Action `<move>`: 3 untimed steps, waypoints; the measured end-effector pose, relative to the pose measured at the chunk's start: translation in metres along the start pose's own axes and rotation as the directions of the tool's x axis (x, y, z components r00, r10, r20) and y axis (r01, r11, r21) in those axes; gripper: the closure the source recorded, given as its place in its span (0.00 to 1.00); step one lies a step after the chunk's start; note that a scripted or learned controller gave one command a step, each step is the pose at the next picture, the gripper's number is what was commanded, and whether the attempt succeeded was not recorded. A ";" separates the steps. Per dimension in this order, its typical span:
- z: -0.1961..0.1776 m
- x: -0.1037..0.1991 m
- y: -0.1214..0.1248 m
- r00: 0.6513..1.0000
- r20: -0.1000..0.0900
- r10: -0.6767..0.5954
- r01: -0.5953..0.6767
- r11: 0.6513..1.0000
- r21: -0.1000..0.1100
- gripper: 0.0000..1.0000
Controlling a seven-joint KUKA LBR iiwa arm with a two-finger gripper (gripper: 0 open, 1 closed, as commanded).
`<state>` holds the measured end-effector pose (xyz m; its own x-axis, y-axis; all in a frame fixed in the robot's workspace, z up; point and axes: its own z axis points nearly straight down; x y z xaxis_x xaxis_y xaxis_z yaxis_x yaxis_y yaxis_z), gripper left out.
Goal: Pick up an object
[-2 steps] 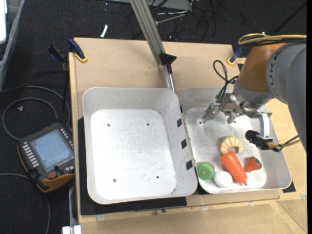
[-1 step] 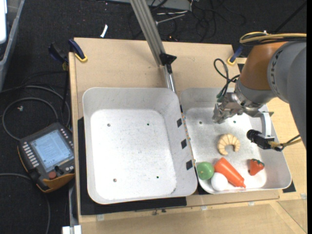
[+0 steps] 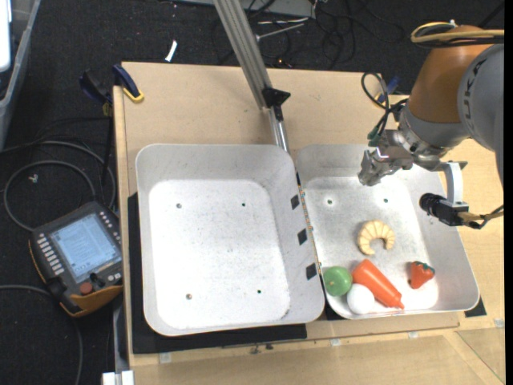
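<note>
The right bin [image 3: 337, 175] holds a tan croissant [image 3: 376, 235], a green ball [image 3: 337, 279], an orange carrot [image 3: 377, 284], a white egg [image 3: 361, 299] and a small red strawberry-like piece [image 3: 420, 273]. My gripper [image 3: 372, 169] hangs over the far part of the right bin, well above and behind the croissant. Nothing shows between its fingers. The objects lie grouped toward the bin's near edge.
The left bin [image 3: 152, 215] sits beside the right one. A metal pole [image 3: 244, 42] slants down to the seam between the bins. A teach pendant [image 3: 76, 251] and cables lie on the floor to the left.
</note>
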<state>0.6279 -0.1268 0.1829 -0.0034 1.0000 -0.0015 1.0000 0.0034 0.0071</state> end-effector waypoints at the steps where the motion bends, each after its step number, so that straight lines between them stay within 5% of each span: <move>1: -0.058 0.010 0.001 1.000 0.000 -0.001 0.001 1.000 0.000 1.00; 2: -0.094 0.010 0.002 1.000 0.000 0.000 0.000 1.000 0.001 1.00; 3: -0.093 0.060 0.004 1.000 -0.002 -0.004 0.004 1.000 0.007 1.00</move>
<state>0.6309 -0.0664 0.2762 -0.0074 1.0000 0.0010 1.0000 0.0074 0.0000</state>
